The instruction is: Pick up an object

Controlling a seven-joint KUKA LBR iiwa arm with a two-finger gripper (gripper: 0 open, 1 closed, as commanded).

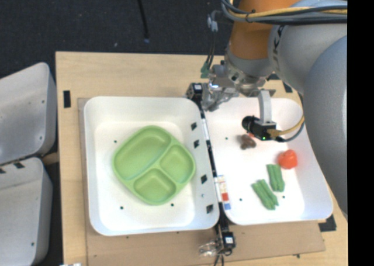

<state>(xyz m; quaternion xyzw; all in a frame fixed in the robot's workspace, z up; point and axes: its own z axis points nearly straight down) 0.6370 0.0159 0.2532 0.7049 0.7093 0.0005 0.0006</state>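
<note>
A sectioned plate (153, 165) lies in the left bin (99, 206); the right bin (310, 200) holds two pods (269, 186), a round fruit (287, 159) and a small lump (248, 141).

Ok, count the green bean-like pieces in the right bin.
2. One green piece lies just below the orange item; the other green piece lies lower-left of it. None looks hidden.

You are looking down on a light wooden bench (70, 78) that bears 2 shallow white plastic bins, touching side by side. The left bin (99, 200) and the right bin (304, 200) cover most of its top.
</note>
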